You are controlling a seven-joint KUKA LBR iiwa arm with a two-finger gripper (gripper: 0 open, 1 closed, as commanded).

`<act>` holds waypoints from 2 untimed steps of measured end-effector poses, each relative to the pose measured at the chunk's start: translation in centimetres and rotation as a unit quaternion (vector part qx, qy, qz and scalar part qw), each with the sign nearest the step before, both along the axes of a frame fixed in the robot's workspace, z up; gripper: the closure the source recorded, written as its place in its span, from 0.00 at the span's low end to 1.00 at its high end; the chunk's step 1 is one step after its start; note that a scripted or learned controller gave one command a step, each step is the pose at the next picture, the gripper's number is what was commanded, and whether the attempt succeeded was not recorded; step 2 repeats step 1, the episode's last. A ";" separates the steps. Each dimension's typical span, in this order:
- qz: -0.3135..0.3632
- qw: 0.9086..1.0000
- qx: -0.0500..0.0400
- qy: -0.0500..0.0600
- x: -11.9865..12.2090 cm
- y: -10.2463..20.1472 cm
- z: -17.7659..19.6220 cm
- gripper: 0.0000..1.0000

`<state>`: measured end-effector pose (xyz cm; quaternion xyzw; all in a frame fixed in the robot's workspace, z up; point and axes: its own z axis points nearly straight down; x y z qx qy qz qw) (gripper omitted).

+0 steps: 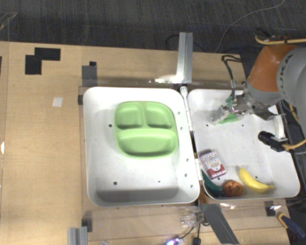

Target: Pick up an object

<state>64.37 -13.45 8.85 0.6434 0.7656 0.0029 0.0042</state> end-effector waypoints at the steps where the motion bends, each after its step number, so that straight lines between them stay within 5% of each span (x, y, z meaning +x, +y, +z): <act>1: 0.019 1.000 0.001 0.001 1.1 9.7 9.9 1.00; 2: 0.019 1.000 0.001 0.001 1.1 9.7 9.9 1.00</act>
